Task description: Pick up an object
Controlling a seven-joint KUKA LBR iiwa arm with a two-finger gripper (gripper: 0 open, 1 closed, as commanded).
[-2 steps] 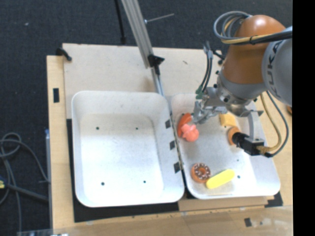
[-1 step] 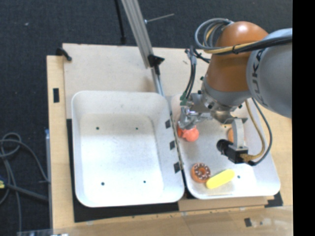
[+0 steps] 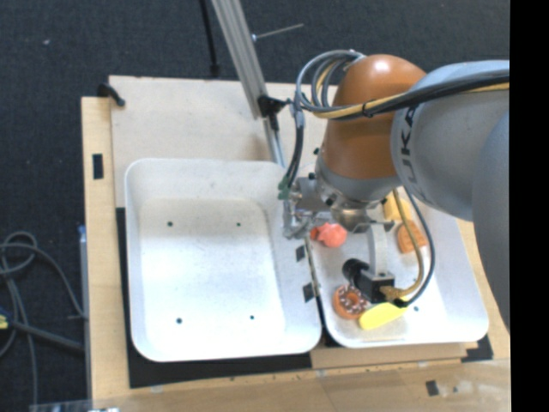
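Observation:
My gripper (image 3: 316,223) hangs over the left part of the right bin (image 3: 467,303), mostly hidden under the orange wrist. A small red-pink ball (image 3: 328,234) shows right at the gripper's lower edge; whether it is held is hidden. Nearer the front of the same bin lie a brown ring-shaped piece with sprinkles (image 3: 346,301) and a yellow oblong piece (image 3: 380,317). An orange piece (image 3: 409,235) lies partly behind the arm at the right.
The left bin (image 3: 146,187) stands beside the right one, their rims meeting near the gripper. A slanted metal rail (image 3: 243,50) rises behind the bins. The bench edge runs along the front.

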